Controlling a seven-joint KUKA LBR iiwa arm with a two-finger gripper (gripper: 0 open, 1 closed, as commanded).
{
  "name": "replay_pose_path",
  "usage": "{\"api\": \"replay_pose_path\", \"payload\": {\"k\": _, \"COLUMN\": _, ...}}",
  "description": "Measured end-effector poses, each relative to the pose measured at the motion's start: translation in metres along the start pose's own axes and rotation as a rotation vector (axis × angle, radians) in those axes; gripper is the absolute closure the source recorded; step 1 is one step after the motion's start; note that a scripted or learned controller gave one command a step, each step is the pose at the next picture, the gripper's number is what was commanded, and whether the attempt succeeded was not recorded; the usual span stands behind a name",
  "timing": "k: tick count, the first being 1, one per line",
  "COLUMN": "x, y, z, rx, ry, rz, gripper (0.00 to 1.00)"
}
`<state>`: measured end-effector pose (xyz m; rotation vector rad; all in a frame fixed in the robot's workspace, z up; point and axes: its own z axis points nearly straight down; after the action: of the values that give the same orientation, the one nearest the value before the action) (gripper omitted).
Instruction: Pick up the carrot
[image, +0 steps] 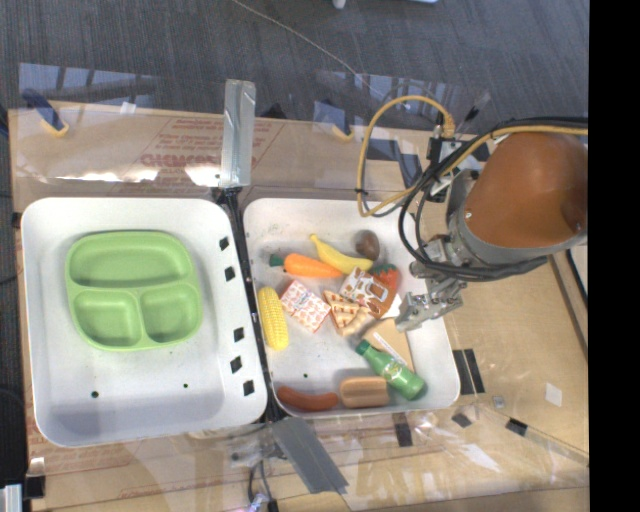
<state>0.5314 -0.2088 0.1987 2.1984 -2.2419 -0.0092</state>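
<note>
End effector (425, 305) sat over the right edge of the right bin (440, 352); whether it was apart or together could not be told. Nothing was visibly between its parts. Left bin (45, 330) carried a green divided tray (133, 288). In the right bin: corn cob (272, 317) near the left wall, carrot (310, 266) toward the far-left area, touching the banana (338, 256), green bottle (392, 367) near the front-right corner.
</note>
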Motion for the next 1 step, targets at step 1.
{"api": "replay_pose_path", "payload": {"k": 1, "x": -0.0038, "y": -0.0934, "z": 0.0044, "rx": 0.005, "ry": 0.000, "rz": 0.097, "gripper": 1.00}}
